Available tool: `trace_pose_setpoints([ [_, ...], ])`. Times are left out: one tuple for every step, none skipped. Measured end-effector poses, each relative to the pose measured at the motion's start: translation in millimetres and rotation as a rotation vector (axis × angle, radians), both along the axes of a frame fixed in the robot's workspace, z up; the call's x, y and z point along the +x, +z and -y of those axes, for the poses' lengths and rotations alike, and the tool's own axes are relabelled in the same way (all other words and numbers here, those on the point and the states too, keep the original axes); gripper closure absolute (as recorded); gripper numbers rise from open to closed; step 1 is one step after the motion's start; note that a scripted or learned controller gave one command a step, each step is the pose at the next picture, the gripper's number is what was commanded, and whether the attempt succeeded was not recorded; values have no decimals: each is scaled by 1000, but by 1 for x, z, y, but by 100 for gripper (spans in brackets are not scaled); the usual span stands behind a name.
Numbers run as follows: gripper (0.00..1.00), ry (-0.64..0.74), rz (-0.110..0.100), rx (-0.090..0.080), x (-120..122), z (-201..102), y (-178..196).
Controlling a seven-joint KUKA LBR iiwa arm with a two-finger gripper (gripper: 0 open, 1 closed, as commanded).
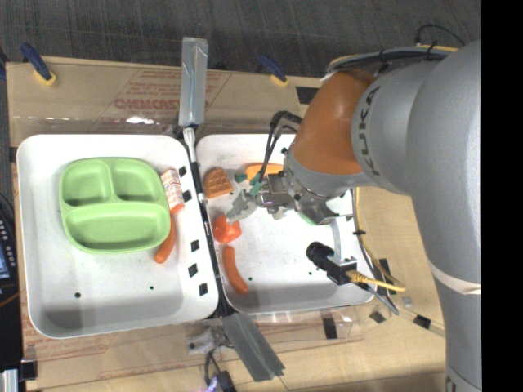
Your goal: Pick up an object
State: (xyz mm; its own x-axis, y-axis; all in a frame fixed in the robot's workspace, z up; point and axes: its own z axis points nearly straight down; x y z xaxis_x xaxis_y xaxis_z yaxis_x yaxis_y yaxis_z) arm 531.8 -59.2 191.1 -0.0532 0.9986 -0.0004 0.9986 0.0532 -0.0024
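My gripper [245,201] hangs low in the right bin [282,288], near its left side. Its metal fingers [239,207] point left toward a small red-orange object [226,230] just below them. A brown bread-like piece [216,183] lies just above and to the left of the fingers. An orange carrot-like piece [263,170] sits at the back of the bin, partly hidden by the wrist. An orange-red sausage-like piece [235,270] lies near the front left of that bin. Nothing shows between the fingers.
The left bin [49,300] holds a green divided plate [114,204], a small labelled tube [172,188] by the plate's right edge, and an orange stick [166,246]. The arm's big grey body covers the right side. A black cable connector [327,261] hangs over the right bin.
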Motion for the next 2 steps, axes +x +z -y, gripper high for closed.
trace_pose_setpoints([
  [0, 63, -4, 1, -31, 37, -82],
  [0, 64, -3, 1, -30, 37, -81],
])
